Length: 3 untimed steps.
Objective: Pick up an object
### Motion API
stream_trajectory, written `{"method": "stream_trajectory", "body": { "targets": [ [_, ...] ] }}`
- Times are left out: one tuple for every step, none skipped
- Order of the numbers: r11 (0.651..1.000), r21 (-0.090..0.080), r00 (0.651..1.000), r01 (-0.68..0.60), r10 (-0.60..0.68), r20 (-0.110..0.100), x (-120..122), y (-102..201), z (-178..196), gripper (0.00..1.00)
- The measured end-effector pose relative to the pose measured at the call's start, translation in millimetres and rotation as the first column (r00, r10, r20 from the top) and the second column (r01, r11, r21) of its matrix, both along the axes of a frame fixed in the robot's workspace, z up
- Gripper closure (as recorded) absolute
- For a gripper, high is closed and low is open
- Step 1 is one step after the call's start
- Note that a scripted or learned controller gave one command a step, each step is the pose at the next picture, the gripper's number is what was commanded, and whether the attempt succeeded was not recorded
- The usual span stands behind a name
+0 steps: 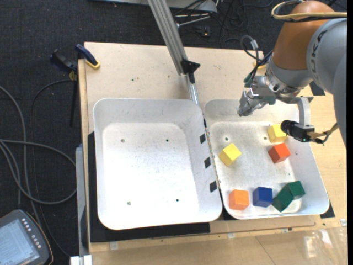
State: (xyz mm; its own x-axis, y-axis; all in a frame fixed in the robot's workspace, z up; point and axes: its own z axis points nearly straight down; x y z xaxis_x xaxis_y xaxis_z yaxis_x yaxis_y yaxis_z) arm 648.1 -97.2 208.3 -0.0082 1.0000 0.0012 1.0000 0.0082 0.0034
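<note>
Wooden bench, pale and flat, filling the middle of the frame against dark floor. Two shallow white bins side by side directly on top: left bin across centre-left, right bin at centre-right, inner rims touching. A blue and yellow clamp gripping the upper left corner of the bench. A slanted metal pole coming down from top centre, meeting the bench between the bins' upper edges.

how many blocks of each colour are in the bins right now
yellow blocks: 2
red block: 1
orange block: 1
blue block: 1
green blocks: 2
total: 7, all in the right bin
</note>
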Motion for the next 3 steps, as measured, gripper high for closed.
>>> {"method": "stream_trajectory", "body": {
  "targets": [
    [1.0, 0.0, 1.0, -0.001, 0.001, 0.0, 4.1, 61.6, 11.8, 1.0],
    [1.0, 0.0, 1.0, 0.0, 0.0, -0.001, 19.3, 113.5, 7.8, 1.0],
    [1.0, 0.001, 1.0, 0.0, 0.0, 0.0, 16.7, 167.0, 19.5, 1.0]
  ]
}}
